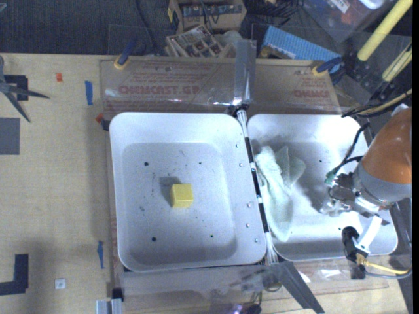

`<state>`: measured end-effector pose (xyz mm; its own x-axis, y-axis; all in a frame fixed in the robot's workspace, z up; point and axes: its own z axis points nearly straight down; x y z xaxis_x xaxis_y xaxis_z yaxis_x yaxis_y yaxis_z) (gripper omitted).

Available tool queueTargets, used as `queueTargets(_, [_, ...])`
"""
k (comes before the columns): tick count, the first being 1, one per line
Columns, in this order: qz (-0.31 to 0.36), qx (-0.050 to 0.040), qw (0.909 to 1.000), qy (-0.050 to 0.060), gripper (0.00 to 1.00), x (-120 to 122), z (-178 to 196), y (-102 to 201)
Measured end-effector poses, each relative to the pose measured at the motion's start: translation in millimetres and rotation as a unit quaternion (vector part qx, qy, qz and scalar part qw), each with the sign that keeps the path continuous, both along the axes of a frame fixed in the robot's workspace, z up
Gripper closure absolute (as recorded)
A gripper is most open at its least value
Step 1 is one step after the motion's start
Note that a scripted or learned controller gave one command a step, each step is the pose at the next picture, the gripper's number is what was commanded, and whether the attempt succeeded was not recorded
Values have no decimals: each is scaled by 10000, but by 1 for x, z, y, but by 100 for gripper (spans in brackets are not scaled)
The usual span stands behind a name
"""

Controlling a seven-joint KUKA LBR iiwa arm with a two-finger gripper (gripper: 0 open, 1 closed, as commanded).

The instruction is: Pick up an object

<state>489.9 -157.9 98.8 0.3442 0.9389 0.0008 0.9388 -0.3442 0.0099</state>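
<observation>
A small yellow block (pixel 182 195) lies near the middle of the left bin (pixel 131 136). A crumpled white cloth (pixel 277 182) rests along the left side of the right bin (pixel 314 126). My gripper (pixel 331 201) hangs low over the right part of the right bin, to the right of the cloth and apart from it. The grey arm with its orange band (pixel 391 152) reaches in from the right and covers the bin's right rim.
Cardboard boxes (pixel 177 87) line the far side of both bins. Cables and a yellow-tipped connector (pixel 357 247) hang beside the wrist near the right bin's front corner. A metal divider strip (pixel 252 175) runs between the bins.
</observation>
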Motion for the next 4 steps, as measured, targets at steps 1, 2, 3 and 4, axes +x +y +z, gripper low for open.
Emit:
queueTargets(1, [333, 10, 9994, 49, 100, -10, 57, 53])
queueTargets(2, [-314, 15, 9995, 51, 100, 38, 85, 150])
queueTargets(3, [-1545, 15, 9880, 53, 100, 74, 108, 217])
queueTargets(4, [-985, 12, 9951, 53, 100, 134, 86, 176])
